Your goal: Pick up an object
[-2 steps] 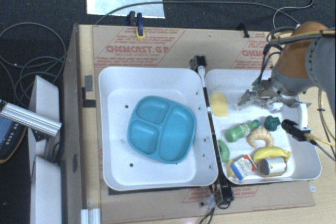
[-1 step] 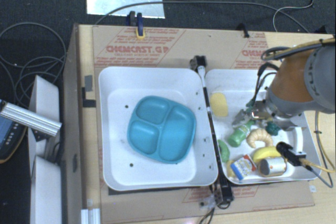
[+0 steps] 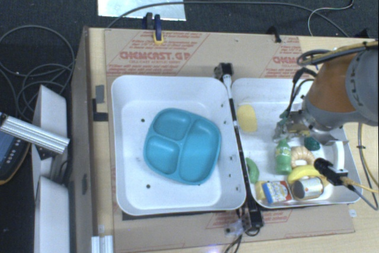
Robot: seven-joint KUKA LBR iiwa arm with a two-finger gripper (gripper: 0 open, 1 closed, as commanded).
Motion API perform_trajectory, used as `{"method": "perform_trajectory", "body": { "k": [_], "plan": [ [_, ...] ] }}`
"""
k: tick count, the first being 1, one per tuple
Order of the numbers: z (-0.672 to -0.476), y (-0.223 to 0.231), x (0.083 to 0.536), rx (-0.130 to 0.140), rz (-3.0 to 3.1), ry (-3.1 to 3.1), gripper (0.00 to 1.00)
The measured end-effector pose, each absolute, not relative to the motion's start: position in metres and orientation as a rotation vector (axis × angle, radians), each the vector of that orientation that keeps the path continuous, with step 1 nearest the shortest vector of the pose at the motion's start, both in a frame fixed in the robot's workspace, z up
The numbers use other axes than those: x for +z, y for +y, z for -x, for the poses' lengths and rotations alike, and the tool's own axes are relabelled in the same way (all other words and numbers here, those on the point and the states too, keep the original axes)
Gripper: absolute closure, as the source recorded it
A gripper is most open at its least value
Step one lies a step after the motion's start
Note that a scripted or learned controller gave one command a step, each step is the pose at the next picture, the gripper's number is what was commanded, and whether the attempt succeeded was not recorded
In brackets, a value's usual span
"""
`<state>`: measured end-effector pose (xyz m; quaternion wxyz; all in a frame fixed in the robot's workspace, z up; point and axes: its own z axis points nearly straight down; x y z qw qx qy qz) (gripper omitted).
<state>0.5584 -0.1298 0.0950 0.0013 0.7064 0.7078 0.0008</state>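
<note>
Gripper (image 3: pixel 286 127): low in the right bin (image 3: pixel 266 92), just above the green bottle (image 3: pixel 283 156); grip state cannot be told.
Handling: the bottle is likely light, stiff plastic, somewhat slippery; best taken across its body.
Long axis: runs far to near, cap end far.
Neighbours: banana (image 3: pixel 303 173) and can (image 3: pixel 308 188) close by.

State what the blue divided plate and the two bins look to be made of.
Blue divided plate: likely plastic, matte; uniform colour, soft moulded compartment ridges. Left bin and right bin: probably white plastic, smooth, slightly glossy; rounded moulded rims, though painted metal can't be excluded.
</note>
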Motion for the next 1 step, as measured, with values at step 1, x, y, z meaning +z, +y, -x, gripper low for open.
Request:
{"method": "perform_trajectory", "body": {
  "k": [1],
  "plan": [
    [-0.5691, -0.0477, 0.2143, 0.006, -2.214, 2.224, 1.00]
  ]
}}
